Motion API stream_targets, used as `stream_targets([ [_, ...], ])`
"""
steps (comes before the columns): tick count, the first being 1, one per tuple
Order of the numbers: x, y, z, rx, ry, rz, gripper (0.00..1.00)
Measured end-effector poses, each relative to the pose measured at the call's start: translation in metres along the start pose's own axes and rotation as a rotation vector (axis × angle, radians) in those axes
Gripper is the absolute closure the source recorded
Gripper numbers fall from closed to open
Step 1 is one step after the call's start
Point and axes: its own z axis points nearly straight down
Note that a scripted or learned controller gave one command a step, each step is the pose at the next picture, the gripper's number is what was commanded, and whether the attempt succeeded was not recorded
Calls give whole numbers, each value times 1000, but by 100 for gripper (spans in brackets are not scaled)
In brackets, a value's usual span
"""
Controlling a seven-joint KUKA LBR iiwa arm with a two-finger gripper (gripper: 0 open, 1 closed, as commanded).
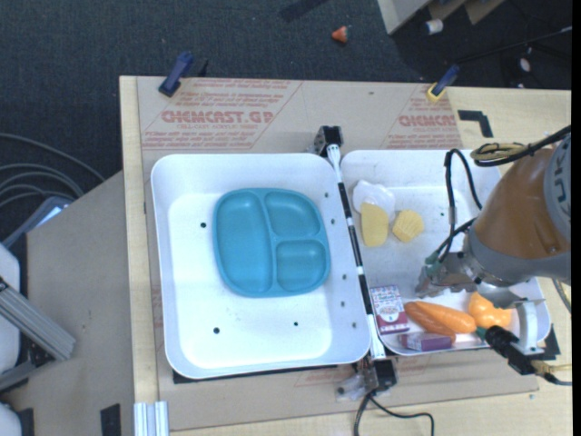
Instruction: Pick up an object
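Nearest the lens, at the right bin's (436,163) front edge: an orange carrot-like toy (439,316) lying flat, with a purple-and-white marker-like piece (428,341) just in front of it and a small printed card (387,305) touching its left end. Just right of the carrot, an orange-yellow toy (490,313). Directly above the carrot, the gripper (442,277), low over the bin floor; cannot tell whether its jaws are spread or clenched, and nothing seen clamped between them. Behind it, the grey wrist and orange band (525,209), reaching in from the right. Farther back in the same bin: two yellow pieces (390,225) side by side, a crumpled white scrap (372,193) just behind them. Left bin (172,243): a blue divided plate (270,242) lying flat.
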Motion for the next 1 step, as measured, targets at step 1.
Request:
stream_targets([
  [1,0,0,0,0,-1,0,0],
])
